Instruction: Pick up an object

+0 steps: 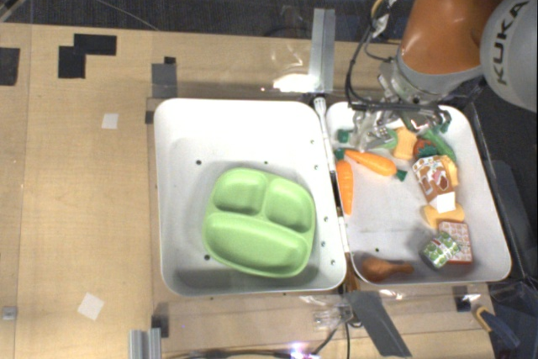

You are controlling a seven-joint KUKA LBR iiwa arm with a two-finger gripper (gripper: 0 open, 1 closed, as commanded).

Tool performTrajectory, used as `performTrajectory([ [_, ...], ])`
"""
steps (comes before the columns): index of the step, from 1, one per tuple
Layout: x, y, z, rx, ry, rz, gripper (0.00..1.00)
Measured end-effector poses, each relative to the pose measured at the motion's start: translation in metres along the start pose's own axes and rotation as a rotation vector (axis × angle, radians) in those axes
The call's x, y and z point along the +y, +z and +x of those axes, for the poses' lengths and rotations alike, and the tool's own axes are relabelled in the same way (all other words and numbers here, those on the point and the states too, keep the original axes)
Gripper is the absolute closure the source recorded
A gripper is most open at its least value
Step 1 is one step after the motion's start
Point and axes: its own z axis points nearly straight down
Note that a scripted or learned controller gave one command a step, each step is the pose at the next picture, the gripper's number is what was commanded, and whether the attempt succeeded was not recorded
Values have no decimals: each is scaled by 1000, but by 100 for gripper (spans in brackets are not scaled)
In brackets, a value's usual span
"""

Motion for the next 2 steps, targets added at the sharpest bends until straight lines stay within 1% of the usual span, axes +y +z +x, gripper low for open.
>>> performTrajectory([
  [1, 15, -59, -33, -10, 149, 2, 100],
  [2, 6, -1, 19, -2, -464, 0, 100],
])
